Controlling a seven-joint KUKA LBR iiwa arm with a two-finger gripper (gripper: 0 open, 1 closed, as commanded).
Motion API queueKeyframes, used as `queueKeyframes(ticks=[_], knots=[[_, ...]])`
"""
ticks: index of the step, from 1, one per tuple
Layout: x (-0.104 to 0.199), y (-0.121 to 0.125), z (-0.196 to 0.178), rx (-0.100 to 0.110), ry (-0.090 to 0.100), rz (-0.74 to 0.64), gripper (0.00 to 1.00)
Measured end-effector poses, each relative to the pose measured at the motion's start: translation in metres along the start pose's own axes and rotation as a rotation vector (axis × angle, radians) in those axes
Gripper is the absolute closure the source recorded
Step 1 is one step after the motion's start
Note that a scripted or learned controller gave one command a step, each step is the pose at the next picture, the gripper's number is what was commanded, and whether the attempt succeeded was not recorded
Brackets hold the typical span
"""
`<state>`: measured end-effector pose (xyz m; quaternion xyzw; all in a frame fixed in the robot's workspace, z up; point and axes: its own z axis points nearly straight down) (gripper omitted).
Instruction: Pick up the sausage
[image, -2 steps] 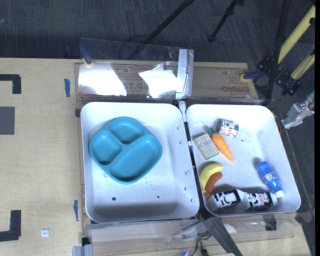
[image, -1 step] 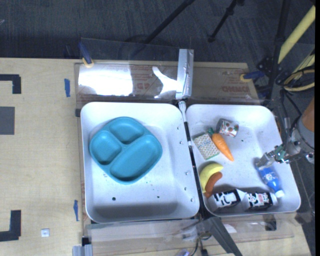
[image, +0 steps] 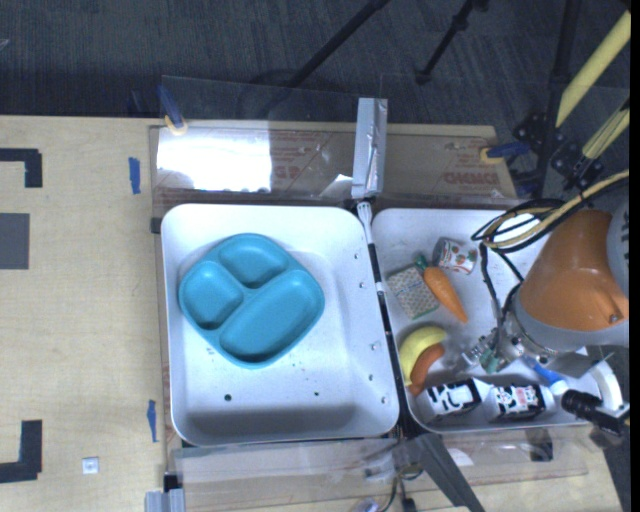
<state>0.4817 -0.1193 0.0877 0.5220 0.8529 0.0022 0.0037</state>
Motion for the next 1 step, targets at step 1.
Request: queueKeyframes(ticks=[1], knots=[[0.0128, 0.0088, 0.0005, 0.004, 0.0, 0.611, 1.0]])
